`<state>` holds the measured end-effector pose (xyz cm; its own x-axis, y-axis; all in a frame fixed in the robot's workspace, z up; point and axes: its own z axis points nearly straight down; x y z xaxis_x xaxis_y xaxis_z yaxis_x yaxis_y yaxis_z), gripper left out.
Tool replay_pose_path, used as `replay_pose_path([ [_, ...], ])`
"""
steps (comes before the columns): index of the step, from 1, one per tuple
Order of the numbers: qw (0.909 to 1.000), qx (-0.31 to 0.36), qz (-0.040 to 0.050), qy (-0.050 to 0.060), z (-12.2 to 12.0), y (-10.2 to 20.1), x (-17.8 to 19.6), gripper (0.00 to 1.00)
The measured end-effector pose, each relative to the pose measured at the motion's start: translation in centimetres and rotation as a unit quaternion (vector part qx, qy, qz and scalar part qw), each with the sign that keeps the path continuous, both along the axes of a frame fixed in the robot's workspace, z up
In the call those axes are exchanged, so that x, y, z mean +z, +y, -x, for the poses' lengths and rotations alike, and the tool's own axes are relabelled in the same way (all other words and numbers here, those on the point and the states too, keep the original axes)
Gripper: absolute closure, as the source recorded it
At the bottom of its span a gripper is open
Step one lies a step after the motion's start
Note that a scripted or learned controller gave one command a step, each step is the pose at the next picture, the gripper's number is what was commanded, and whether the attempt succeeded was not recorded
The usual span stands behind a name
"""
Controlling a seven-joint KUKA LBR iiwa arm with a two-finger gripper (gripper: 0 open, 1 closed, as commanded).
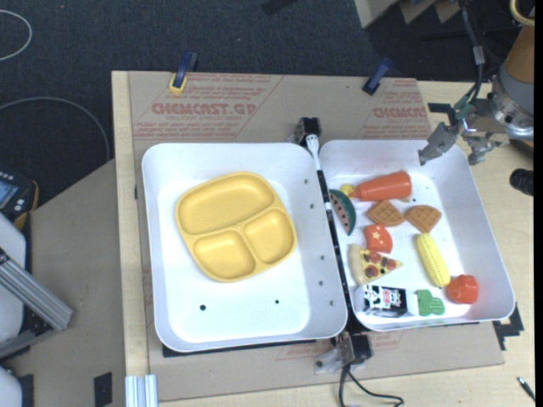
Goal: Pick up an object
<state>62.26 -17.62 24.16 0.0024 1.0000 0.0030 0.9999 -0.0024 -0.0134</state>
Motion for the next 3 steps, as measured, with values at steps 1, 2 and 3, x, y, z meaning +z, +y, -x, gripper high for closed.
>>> replay_pose_path([
  [1, 1.0000, 0.001, 0.0014, -0.007, -0.3, 0.0, 0.8, 0.00],
  [2, 1.0000, 0.001, 0.0009, -0.004, -0.4, 0.0, -3.5, 0.00],
  [3, 1.0000, 0.002, 0.0004, -0.003, -0.8, 0.9, -8.4, 0.00],
])
